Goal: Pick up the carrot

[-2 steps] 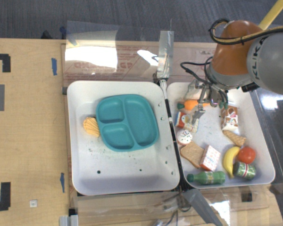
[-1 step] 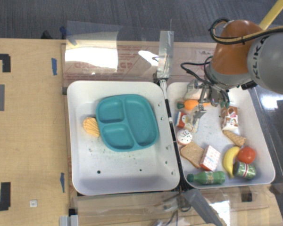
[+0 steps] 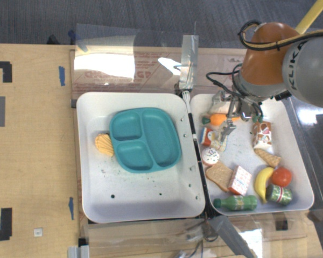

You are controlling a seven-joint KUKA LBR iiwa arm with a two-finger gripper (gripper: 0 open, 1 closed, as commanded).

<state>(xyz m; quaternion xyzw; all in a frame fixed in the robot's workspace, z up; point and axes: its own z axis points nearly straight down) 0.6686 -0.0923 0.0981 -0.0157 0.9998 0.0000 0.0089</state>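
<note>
The carrot [image 3: 218,119] is a small orange piece with a green top, lying in the upper left part of the right bin [image 3: 300,171]. My gripper [image 3: 226,128] hangs low over that corner, under the orange wrist band, directly beside the carrot's right end and seemingly touching it. The arm's body hides part of the bin's back edge. From this angle the carrot rests on the bin floor.
Packed close to the carrot are a red-and-white can [image 3: 207,137], a round sprinkled biscuit [image 3: 210,156] and a white carton [image 3: 262,134]. Bread [image 3: 219,175], a banana [image 3: 262,183], a tomato [image 3: 282,175] and a green bottle [image 3: 237,202] lie nearer the front. The left bin holds a teal divided plate [image 3: 145,138] and a yellow shell-shaped piece [image 3: 104,143].
</note>
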